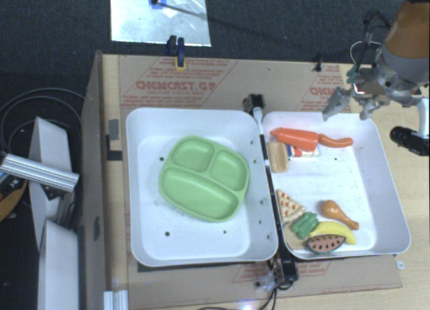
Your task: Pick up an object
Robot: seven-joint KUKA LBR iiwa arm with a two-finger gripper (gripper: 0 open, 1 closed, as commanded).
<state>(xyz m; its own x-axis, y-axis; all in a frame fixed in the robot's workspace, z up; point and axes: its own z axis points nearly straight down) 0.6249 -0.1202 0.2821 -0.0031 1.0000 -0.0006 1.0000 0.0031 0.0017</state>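
Spread wide, the claw [351, 107] hangs at the far right over the far edge of the right bin [384, 167], its two grey fingers [334, 105] parted with nothing between them and touching nothing that can be seen. Above it the arm [407, 40] shows its orange band at the frame's right edge.

Red lettering on the brown cardboard sheet [201, 80] under the bins reads "CHEMCAST G.P", repeated in part at the far right; smaller print below it is too small to read.

Just near of the claw, inside the right bin, lies a carrot [309, 138], its tip pointing right. A tan block [278, 157] sits beside it against the bin's left wall. At the near end of the bin are a pizza slice [289, 204], a green piece [303, 224], a drumstick [338, 214], a banana [336, 230] and a watermelon slice [324, 243], crowded close together.

In the left bin [148, 167] rests a green divided plate [203, 177].
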